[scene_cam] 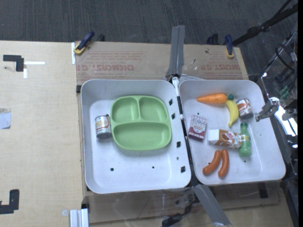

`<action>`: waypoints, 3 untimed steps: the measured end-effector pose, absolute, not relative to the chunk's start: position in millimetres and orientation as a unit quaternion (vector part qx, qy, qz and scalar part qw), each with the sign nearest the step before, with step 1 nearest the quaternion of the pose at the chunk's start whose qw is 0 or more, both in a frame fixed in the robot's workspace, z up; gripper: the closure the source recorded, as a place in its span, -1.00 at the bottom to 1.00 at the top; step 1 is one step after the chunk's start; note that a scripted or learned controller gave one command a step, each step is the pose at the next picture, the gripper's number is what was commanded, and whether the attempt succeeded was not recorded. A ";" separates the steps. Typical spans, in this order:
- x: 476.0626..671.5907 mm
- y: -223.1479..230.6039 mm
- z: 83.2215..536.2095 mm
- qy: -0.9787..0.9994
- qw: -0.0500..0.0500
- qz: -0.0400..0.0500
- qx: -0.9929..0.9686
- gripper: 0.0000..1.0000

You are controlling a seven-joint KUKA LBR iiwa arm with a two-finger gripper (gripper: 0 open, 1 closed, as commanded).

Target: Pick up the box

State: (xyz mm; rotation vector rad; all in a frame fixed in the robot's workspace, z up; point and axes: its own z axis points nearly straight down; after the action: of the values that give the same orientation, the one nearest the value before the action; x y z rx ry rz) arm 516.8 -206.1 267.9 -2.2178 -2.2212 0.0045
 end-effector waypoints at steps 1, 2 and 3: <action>479.2 -133.0 185.0 -0.747 0.002 0.001 -0.665 -1.00; 526.0 -45.1 189.9 -0.712 0.001 0.002 -0.702 -1.00; 555.1 -109.1 100.3 -0.732 -0.001 0.000 -0.682 -1.00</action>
State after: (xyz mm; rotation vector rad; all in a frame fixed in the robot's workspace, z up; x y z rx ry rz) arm 555.1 -109.1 100.3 -2.1419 -2.2996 -0.0007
